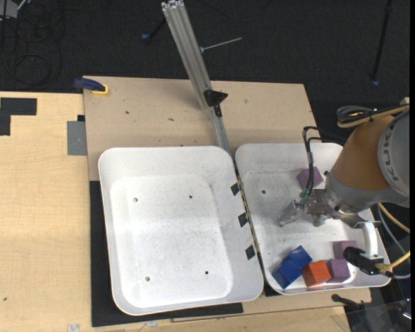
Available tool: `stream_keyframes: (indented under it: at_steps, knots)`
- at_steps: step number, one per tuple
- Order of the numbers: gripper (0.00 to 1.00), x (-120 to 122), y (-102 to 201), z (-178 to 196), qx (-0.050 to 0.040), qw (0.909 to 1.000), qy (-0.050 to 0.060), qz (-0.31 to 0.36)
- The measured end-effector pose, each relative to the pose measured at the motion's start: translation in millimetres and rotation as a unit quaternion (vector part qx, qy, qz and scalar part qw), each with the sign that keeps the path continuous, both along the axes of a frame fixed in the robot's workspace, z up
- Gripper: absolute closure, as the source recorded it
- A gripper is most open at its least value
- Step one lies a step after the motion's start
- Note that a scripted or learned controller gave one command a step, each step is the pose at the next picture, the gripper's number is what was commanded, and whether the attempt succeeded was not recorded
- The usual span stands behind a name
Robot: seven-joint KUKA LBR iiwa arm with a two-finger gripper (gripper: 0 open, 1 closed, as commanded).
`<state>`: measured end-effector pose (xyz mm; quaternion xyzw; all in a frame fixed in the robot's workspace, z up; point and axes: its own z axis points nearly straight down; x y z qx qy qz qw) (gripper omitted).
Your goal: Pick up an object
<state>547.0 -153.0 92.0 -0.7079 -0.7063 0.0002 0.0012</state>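
Note:
In the right bin (263, 164) my gripper (292, 215) hangs low over the white floor near the middle, reaching in from the right under the arm's orange band. A purple block (309, 178) lies just behind it, partly hidden by the cable. Along the bin's front edge sit a blue block (292, 266), an orange block (317, 273) and a purple block (339, 270), side by side. Another purple block (344, 249) shows beside the wrist. Nothing is visibly held by the gripper.
The left bin (124, 164) lies next to the right one, with black clips (243, 219) along the shared rim. A slanted aluminium bar (191, 54) rises behind the bins. Bare wooden bench lies at the back and left.

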Motion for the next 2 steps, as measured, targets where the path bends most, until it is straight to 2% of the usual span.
stream_keyframes:
  at_steps: [1,2]
  knots:
    - [1.00,-0.2,-1.1,10.3,0.0005,1.0000,0.000,-0.004]
    - [1.00,3.6,0.0,53.0,-0.0007,1.0000,-0.002,0.003]
